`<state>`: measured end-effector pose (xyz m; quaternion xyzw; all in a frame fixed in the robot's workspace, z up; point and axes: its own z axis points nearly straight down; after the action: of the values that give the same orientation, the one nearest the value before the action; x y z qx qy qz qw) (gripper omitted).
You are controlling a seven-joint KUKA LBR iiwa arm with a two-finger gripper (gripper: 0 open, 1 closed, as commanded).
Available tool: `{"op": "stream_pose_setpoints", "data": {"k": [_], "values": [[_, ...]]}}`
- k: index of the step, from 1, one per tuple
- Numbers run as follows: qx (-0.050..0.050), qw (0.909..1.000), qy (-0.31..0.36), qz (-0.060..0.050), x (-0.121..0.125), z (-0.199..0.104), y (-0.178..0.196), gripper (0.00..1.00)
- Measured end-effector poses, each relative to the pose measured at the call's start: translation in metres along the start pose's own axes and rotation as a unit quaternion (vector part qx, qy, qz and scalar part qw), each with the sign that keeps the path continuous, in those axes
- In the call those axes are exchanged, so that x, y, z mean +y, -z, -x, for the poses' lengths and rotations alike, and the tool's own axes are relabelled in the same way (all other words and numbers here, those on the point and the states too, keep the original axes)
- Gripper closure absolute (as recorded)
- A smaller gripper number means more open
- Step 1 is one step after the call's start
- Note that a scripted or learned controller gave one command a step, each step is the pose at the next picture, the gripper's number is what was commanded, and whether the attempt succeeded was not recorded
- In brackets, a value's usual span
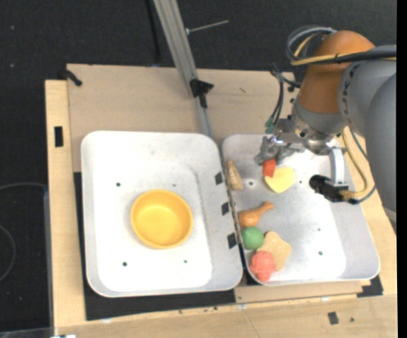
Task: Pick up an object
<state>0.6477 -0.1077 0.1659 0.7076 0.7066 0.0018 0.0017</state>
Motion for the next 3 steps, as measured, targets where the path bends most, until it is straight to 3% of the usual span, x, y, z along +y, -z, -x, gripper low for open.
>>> {"op": "stream_pose_setpoints", "data": {"k": [2, 3], "values": [[0.0, 1.0, 0.002, 0.0, 0.002, -0.005, 0.076, 1.0], [0.0, 1.0, 0.003, -0.003, -0.011, -0.053, 0.067, 1.0]]}}
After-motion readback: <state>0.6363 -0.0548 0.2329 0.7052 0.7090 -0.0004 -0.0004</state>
